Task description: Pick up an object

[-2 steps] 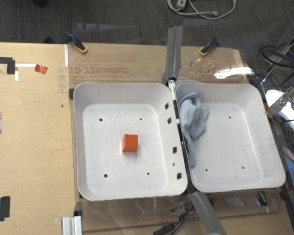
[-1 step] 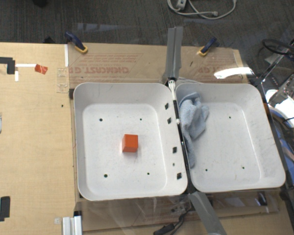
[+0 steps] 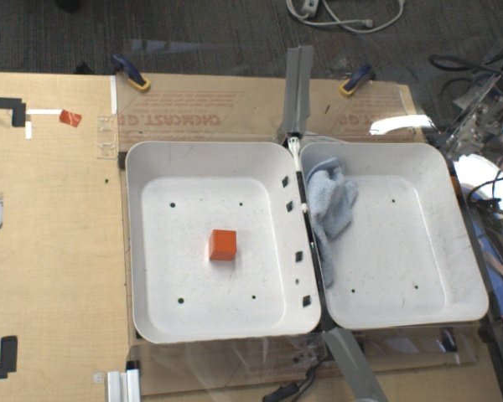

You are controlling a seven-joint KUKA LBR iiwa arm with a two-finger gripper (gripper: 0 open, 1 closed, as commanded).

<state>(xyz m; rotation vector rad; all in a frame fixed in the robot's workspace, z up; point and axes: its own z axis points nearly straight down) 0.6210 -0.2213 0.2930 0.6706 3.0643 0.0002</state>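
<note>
Plainly, two things could be picked. An orange block [image 3: 223, 245] sits near the middle of the left bin [image 3: 151, 308], well apart from every wall. A pale blue-grey cloth [image 3: 330, 201] lies crumpled in the right bin [image 3: 453, 300], pressed against the wall it shares with the left one.

The block looks small, stiff and light, probably wood or foam, with flat sides that should give the claw a square grip; closing across two opposite faces from straight above seems the safest hold, and there is room all round it. The cloth is soft and limp; it would bunch and sag, so pinching a raised fold near its top would serve best, though the nearby wall crowds one side.

The claw's state cannot be told.
</note>
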